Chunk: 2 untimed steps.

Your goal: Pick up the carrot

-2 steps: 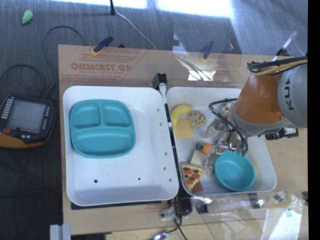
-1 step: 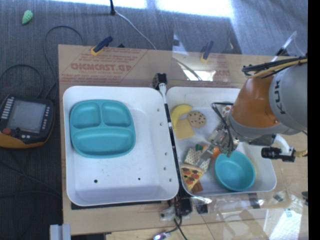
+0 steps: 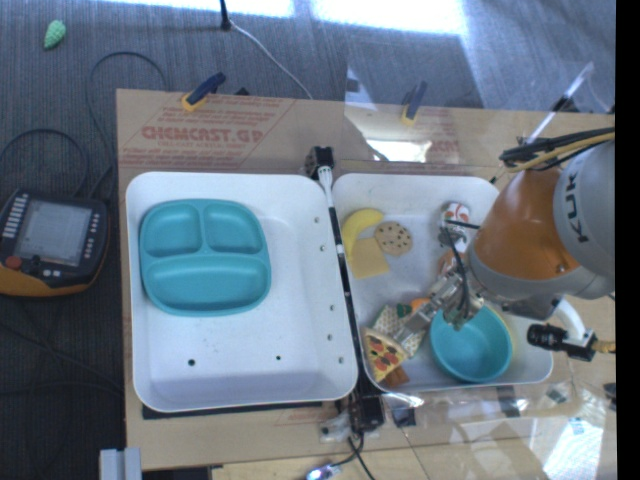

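Observation:
A small orange piece (image 3: 444, 264), likely the carrot, peeks out by the arm's left side in the right bin (image 3: 420, 190); most of it is hidden by the arm. My gripper (image 3: 450, 303) is low in that bin, just below the orange piece, between a teal bowl (image 3: 472, 348) and a pizza slice (image 3: 385, 353). I see nothing clearly held in it.
The right bin also holds a yellow cheese-and-banana pair (image 3: 362, 240), a cookie (image 3: 393, 237) and a small white-and-red item (image 3: 455, 213). A teal divided plate (image 3: 204, 256) lies in the left bin (image 3: 290, 368). A teach pendant (image 3: 50, 240) rests off the bench's left side.

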{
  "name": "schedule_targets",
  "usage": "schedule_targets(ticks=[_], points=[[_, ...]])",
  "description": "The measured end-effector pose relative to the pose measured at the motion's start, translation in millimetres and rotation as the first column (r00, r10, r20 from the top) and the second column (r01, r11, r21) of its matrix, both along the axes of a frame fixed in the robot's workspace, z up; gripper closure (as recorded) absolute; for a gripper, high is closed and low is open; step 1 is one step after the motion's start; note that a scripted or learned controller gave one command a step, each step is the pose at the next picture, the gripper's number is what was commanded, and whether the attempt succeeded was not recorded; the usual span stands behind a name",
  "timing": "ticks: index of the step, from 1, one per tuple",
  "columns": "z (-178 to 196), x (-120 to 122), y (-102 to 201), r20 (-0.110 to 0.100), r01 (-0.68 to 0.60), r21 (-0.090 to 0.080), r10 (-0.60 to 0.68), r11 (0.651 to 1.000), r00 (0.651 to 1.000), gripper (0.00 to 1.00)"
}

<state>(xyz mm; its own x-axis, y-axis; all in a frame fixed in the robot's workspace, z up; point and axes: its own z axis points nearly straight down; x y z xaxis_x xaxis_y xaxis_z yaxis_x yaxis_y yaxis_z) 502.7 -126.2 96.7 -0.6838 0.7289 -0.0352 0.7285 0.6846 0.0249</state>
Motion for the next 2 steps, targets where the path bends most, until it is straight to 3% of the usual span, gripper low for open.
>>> schedule_targets(ticks=[1, 2], points=[[11, 2, 4, -0.003, -0.006, 0.006, 0.006, 1.0, 1.0, 1.0], [100, 28, 43, -0.042, 0.23, 0.007, -0.23, 0.973, 0.972, 1.0]])
